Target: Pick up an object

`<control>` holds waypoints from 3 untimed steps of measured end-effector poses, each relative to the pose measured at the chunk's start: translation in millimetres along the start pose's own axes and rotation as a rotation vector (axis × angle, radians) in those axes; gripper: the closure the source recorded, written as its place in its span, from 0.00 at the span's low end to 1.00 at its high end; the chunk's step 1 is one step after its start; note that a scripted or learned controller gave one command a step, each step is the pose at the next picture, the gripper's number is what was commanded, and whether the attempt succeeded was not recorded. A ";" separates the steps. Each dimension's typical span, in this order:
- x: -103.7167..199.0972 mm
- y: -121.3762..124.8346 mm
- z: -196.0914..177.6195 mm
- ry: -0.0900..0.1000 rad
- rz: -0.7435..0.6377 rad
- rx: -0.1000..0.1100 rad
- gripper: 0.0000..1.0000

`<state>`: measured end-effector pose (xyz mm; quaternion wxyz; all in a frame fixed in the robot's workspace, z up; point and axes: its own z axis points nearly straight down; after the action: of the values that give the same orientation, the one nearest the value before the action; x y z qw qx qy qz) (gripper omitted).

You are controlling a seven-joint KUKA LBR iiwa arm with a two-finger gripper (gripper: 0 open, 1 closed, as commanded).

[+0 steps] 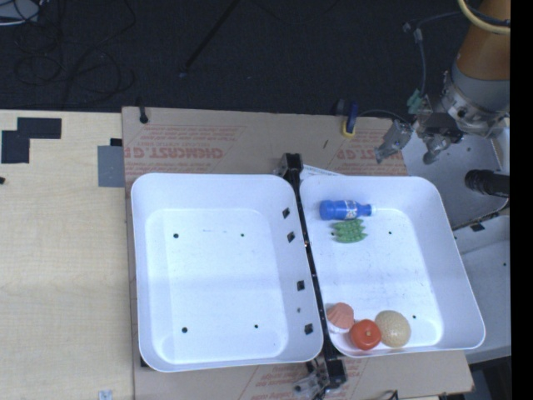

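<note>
Overhead slanted view of the desk (67, 248) with two shallow white bins side by side. We see the left bin (150, 223) bare of objects, while the right bin (441, 223) carries all the candidates for the pick. A blue bottle (343, 209) lies on its side near the far wall, with a small green toy (350, 232) just beside it on the near side. Three rounded items cluster in the near corner: a pale orange shell-like piece (340, 314), a red ball-like object (365, 334) and a beige round object (393, 327), touching or almost touching one another. We judge that they rest there because the bin floor lets loose, round things settle against the wall.

The pincer (414, 144) hangs beyond the far right corner of the right bin, above the cardboard and well apart from every object. Its two fingers stand spread, with nothing between them and touching nothing. We judge the pick not yet begun; the bottle is the nearest target.
</note>
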<state>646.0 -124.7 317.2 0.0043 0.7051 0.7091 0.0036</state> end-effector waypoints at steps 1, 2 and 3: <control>-24.0 -54.3 -149.2 -0.003 0.008 -0.003 0.00; -76.9 -107.1 -169.3 -0.001 0.012 0.010 0.00; -89.2 -150.8 -226.4 -0.002 0.008 0.007 0.00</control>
<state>493.2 -214.6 542.0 0.0025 0.7079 0.7063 0.0007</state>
